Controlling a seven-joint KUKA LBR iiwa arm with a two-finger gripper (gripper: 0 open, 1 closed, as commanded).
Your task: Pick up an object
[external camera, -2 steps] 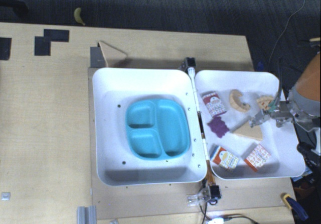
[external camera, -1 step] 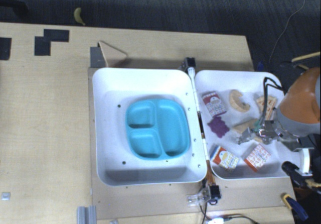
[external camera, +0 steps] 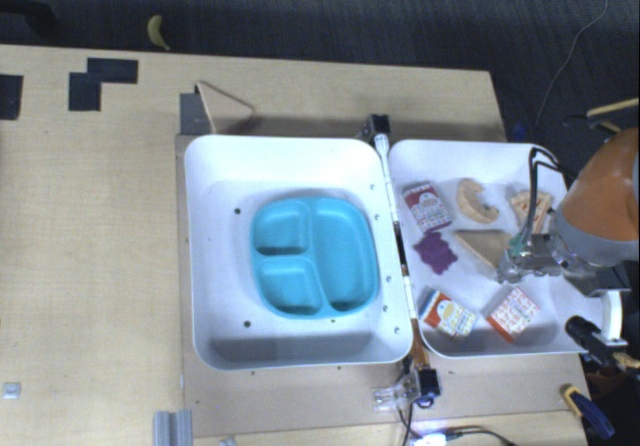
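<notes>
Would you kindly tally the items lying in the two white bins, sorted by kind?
Blue divided tray, left bin: 1
Small printed cartons, right bin: 3
Purple grape bunch: 1
Tan bread-like pieces: 3
Total: 8

In the right bin (external camera: 405, 169) you find the candidate objects, all lying flat. A red carton (external camera: 426, 206) lies near the left wall, with a purple piece (external camera: 436, 252) just below it. A tan wedge (external camera: 482, 249) lies mid-bin, a pale curved piece (external camera: 476, 200) above it. Two small printed boxes (external camera: 447, 314) (external camera: 513, 313) lie near the front wall.
</notes>
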